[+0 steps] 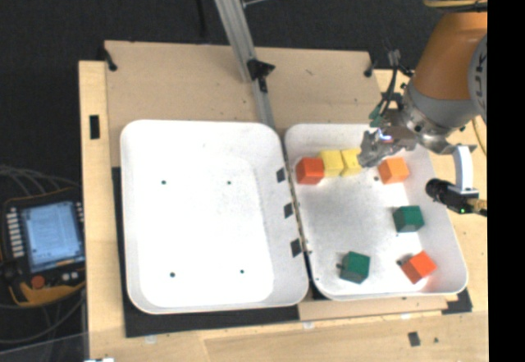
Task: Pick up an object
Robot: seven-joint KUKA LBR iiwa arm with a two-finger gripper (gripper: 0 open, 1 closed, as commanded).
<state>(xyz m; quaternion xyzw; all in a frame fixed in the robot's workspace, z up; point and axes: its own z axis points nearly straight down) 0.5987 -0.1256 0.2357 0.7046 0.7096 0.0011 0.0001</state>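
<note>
1. Yellow blocks (342, 162), two side by side, sit near the far wall of the right bin (447, 286), with an orange-red block (309, 170) touching their left end.
2. The gripper (373, 147) hangs just over their right end; I cannot tell how it is set.
3. An orange block (394, 170) lies just right of it.
4. Two green blocks (408, 218) and another orange cube (417, 267) lie nearer the front.
5. The left bin (131, 139) sits beside it on the table (180, 61).

My grey metal arm (443, 106) wears a broad rounded orange band (451, 52) above the wrist, thin dark cables trailing beside it, a small silvery gripper (376, 147) below.
</note>
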